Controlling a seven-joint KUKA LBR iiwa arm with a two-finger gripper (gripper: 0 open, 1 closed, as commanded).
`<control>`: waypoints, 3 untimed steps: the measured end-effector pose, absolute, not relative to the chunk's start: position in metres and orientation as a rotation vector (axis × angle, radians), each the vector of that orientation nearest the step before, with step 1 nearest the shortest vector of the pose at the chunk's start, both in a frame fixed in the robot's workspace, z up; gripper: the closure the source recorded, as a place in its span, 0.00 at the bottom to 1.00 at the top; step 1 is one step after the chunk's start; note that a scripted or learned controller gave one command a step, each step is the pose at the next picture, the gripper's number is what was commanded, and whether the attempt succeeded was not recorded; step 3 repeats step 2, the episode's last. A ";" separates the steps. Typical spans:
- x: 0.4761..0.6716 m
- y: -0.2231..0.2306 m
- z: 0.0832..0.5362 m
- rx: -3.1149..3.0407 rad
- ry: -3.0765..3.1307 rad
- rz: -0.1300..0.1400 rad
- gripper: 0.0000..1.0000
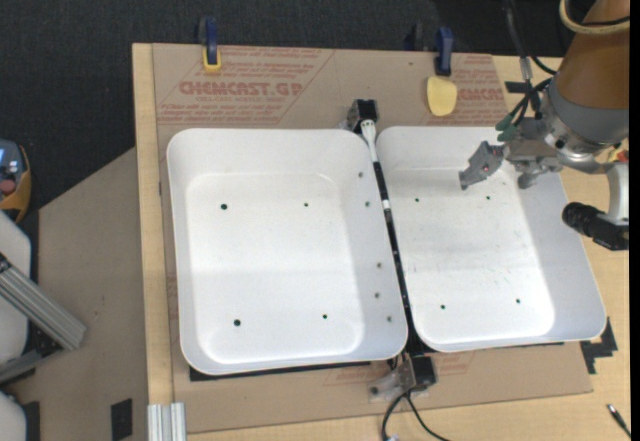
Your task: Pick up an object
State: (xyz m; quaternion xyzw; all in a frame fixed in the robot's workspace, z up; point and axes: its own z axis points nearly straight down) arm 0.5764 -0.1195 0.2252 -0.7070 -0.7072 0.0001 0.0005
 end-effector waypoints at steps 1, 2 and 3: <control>0.552 -0.128 0.443 -2.234 -2.235 -0.017 0.00; 0.552 -0.127 0.444 -2.224 -2.228 -0.003 1.00; 0.552 -0.127 0.444 -2.224 -2.228 -0.003 1.00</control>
